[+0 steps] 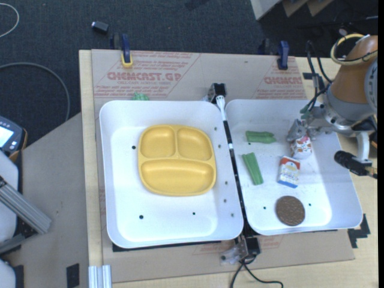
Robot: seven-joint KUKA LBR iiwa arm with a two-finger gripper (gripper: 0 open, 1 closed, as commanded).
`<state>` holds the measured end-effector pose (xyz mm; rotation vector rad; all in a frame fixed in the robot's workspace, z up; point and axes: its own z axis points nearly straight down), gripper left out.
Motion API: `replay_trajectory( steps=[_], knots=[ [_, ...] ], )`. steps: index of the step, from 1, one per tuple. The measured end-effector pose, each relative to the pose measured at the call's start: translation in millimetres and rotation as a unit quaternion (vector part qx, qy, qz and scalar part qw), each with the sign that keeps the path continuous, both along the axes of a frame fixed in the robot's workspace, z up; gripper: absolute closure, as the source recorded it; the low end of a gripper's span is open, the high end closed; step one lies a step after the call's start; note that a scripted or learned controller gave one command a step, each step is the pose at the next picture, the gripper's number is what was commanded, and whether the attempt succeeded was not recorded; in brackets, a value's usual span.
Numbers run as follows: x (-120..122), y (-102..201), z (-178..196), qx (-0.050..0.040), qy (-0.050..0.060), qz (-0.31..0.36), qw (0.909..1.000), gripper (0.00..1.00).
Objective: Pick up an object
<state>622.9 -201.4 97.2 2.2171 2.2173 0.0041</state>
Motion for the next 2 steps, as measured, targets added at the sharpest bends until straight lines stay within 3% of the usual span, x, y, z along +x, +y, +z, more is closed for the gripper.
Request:
replay_trajectory(
  steps=[1,2],
  knots=[
    [28.3,91.8,-11.7,-0.0027,0.018,0.001,0.9998,1.00],
    [47.0,187.4,96.0,0.0029,-0.004,0.005,1.0000,1.00]
  ],
)
